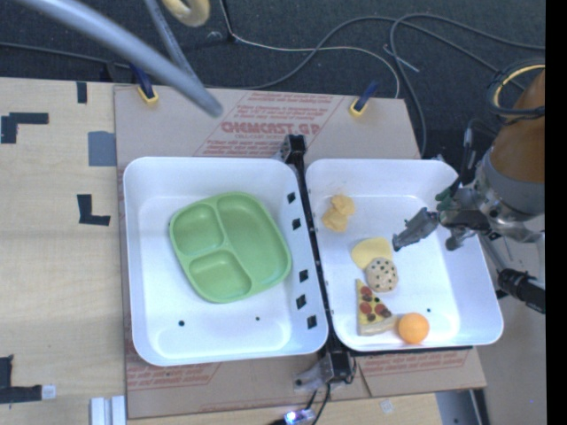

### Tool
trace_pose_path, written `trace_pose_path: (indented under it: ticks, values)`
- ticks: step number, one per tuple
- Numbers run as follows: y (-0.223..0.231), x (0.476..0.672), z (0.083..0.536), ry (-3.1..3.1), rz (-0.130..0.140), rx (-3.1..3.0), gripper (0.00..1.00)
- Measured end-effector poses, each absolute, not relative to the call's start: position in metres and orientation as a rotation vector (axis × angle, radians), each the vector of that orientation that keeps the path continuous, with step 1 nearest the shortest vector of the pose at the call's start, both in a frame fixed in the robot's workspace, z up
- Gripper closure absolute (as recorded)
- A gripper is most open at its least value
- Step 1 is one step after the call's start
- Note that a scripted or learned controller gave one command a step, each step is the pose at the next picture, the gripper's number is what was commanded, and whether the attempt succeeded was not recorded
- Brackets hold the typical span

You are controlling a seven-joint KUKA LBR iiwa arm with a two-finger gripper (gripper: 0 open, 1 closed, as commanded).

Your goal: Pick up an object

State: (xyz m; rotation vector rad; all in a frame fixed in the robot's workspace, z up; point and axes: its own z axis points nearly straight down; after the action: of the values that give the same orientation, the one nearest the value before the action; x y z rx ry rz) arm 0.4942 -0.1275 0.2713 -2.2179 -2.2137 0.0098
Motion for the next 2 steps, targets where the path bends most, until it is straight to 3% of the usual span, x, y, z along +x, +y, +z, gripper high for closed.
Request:
trace_pose_path:
  ticks: [1,2]
  values:
    - [-0.127,0.496,0.275,-2.222,0.002,-2.22,0.0]
    - [-0.126,0.501,0.23,-2.219,0.006,-2.218,0.0]
